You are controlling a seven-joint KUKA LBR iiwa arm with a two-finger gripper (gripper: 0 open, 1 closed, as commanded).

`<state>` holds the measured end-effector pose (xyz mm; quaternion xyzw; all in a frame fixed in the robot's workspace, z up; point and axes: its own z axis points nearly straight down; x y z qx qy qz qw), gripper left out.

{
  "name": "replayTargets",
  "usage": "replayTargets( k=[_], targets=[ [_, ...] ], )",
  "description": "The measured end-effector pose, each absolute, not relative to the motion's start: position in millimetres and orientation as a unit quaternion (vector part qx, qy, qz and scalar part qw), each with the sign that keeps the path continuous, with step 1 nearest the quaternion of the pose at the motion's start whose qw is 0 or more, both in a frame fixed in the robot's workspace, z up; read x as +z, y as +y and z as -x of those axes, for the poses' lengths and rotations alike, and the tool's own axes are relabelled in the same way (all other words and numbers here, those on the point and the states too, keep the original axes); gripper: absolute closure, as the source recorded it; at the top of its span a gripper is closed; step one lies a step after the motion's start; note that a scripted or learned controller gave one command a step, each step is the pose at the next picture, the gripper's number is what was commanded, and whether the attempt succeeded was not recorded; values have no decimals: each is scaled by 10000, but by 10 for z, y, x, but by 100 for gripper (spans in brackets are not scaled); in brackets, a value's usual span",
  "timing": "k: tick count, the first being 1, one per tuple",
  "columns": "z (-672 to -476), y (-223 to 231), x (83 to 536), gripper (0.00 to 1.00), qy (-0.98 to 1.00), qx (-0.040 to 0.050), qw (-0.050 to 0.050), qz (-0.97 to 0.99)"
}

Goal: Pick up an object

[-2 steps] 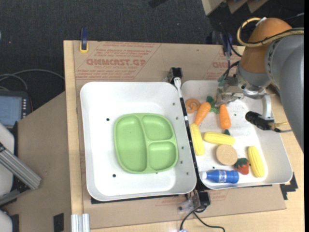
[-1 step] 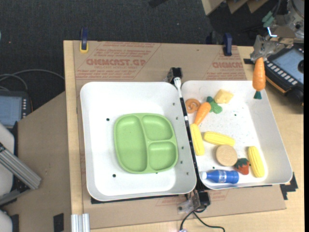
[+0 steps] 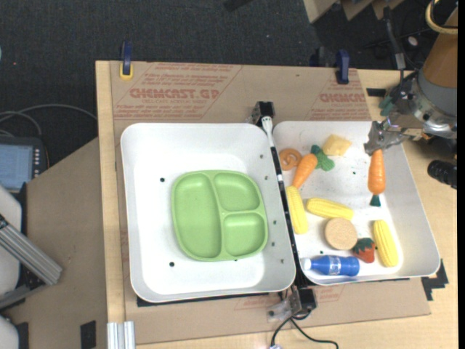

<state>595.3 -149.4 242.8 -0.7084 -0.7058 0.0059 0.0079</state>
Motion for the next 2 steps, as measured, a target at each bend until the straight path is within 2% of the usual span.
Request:
replayTargets(
  k=[1, 2],
  targets=[
    [-5880, -946, 2280, 100, -7088, 23, 50, 7054],
    [-5313, -497, 2132, 100, -7081, 36, 60, 7060]
  ],
)
